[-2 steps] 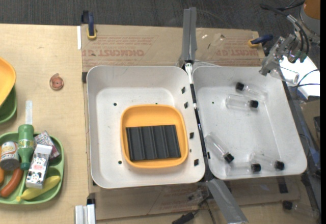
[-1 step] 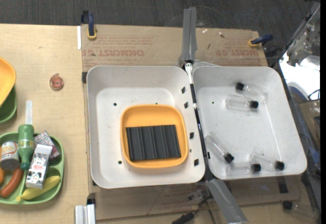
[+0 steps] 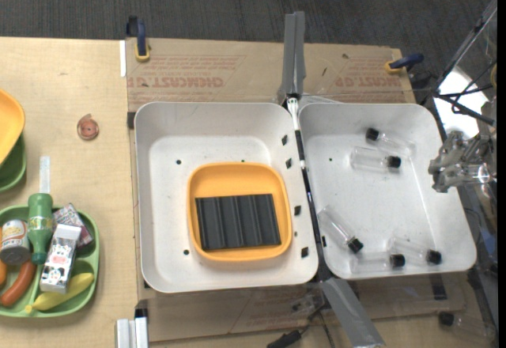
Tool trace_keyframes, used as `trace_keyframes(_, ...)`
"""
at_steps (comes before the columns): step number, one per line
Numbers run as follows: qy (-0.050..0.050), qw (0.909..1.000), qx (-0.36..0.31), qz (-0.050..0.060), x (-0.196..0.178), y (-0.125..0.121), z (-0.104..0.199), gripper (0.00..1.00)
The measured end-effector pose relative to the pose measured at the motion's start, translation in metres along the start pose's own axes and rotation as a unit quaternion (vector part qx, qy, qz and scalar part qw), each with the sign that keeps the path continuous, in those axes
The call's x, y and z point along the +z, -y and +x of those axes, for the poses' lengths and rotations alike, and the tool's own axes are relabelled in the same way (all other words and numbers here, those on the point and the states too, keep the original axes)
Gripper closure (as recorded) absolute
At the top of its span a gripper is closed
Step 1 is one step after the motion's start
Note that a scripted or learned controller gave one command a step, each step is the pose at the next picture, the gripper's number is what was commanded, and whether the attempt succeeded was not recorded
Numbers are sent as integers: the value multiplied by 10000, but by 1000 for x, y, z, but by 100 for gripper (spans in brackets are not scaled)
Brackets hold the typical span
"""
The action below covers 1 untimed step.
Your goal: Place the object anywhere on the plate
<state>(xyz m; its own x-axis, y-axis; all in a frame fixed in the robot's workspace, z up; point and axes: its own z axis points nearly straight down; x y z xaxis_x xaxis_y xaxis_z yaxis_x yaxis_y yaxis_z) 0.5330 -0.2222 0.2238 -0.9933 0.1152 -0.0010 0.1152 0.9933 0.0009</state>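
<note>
Camera view from above gives me a dark ribbed slab (image 3: 238,222) lying flat on the orange plate (image 3: 237,177), covering the plate's middle and lower part. Its long axis runs left to right across the view, with the right end a touch higher than the left. Its ribs run crosswise to that, toward the plate's top and bottom edges. A bare orange margin shows all round it, widest along the top.

The plate sits in the left bin (image 3: 158,180), roughly central and clear of the walls.

Right of the plate, across the divider, the right bin (image 3: 419,204) holds several clear vials with black caps. One vial (image 3: 375,159) lies level with the plate's top edge, another (image 3: 340,232) lies slanted just past the plate's lower right corner, and two caps (image 3: 397,260) (image 3: 433,257) sit farther right.

The gripper (image 3: 455,168) hangs well right of the plate, at the right bin's outer rim. I cannot tell from here whether it is released or clenched, and I see nothing in it.

Left of the plate, beyond the bin, a green tray (image 3: 87,279) of toy food rests on the bench.
</note>
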Motion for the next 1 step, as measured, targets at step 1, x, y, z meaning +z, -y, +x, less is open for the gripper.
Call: trace_keyframes(1, 20, 9976, -692, 2, -88, -10, -53, 100)
